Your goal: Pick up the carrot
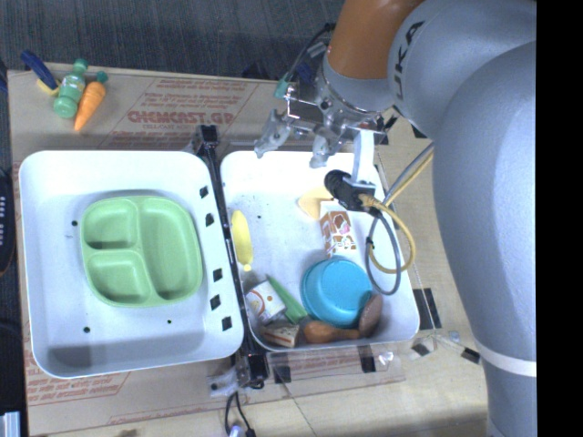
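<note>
My gripper (293,146) hangs over the top edge of the right bin (273,176), near its back wall, and my two fingers are spread apart with nothing between them. The carrot (89,104) is far from me, out on the bench (182,107) past the top left corner of the left bin (46,208), lying right beside a green toy (68,94). The left bin holds a green plate (141,248) in its middle, with bare white floor all around it. In my bin the top half is mostly open floor. A banana (241,237) lies along the left wall. The low end is crowded: a blue bowl (337,291), a small box (338,232) and some other food are packed close by the bottom edge. A yellow cable (390,244) loops down along the right side.
</note>
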Available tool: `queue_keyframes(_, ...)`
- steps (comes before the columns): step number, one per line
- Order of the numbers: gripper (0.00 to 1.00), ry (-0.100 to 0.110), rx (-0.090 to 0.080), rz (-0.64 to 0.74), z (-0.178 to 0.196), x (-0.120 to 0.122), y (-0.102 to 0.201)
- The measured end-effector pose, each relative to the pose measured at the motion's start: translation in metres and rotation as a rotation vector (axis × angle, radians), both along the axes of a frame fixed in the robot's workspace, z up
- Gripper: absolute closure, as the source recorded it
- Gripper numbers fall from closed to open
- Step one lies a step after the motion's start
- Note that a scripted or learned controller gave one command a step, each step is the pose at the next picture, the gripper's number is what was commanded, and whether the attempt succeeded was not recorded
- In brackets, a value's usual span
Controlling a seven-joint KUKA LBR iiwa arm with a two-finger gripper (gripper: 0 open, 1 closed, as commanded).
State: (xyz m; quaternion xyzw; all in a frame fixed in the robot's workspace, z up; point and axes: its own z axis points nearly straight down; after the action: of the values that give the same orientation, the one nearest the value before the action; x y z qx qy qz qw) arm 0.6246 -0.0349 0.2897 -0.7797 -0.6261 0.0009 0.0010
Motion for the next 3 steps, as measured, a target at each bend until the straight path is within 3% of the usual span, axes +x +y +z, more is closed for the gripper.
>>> queue_keyframes(1, 0.0, 0.003, -0.001, -0.263, 0.004, 0.027, 0.094)
queue_keyframes(2, 0.0, 0.012, -0.005, -0.361, -0.067, 0.021, 0.136)
queue_keyframes(3, 0.0, 0.018, -0.009, -0.277, -0.17, 0.027, 0.175)
